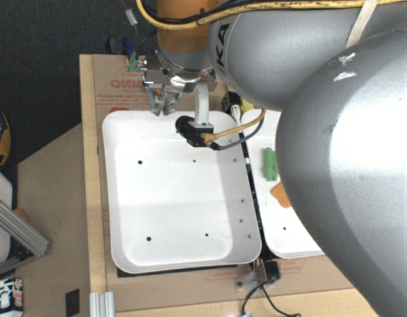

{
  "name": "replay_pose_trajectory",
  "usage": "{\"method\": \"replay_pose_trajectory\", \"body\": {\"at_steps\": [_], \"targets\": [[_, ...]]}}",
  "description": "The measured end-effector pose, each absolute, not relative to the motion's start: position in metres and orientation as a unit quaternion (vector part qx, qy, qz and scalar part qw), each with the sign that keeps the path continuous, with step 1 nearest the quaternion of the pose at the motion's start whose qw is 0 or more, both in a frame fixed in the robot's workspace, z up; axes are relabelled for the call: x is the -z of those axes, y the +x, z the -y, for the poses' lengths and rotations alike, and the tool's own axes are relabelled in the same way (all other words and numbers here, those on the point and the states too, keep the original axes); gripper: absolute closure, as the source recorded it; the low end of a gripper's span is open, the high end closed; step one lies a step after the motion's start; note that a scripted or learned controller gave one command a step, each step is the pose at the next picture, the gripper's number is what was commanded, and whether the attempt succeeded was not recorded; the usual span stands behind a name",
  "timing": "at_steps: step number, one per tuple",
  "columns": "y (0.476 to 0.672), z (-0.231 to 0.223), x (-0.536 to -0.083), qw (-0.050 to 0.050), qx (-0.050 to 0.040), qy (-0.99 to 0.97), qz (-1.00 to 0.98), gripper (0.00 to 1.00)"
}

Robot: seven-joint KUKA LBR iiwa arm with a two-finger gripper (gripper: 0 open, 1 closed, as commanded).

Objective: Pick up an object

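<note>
Worktop point(91, 177), brown, bearing two white bins. Left bin point(177, 203): white floor with a few dark dots, and the pincer point(161, 104) poised over its far rim; whether it is apart or together cannot be told. Right bin point(289, 240), largely covered by the arm: a green piece point(270, 164) and just beside it an orange piece point(280, 194), both by the left wall. These are the likely picks, yet they lie well apart from the pincer, so probably no grasp is under way.
</note>
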State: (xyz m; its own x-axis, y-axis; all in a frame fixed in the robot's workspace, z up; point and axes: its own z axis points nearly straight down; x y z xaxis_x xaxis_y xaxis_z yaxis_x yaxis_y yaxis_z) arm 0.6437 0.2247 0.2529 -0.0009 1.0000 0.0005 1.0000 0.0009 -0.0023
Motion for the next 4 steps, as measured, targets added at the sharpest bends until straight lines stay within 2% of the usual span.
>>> {"method": "replay_pose_trajectory", "body": {"at_steps": [1, 2, 4], "targets": [[0.614, -0.208, -0.274, 0.001, -0.0006, -0.708, 0.706, 1.0], [0.668, -0.225, -0.272, -0.001, 0.0013, -0.707, 0.708, 1.0], [0.667, -0.225, -0.302, -0.001, 0.0023, -0.707, 0.707, 1.0]]}}
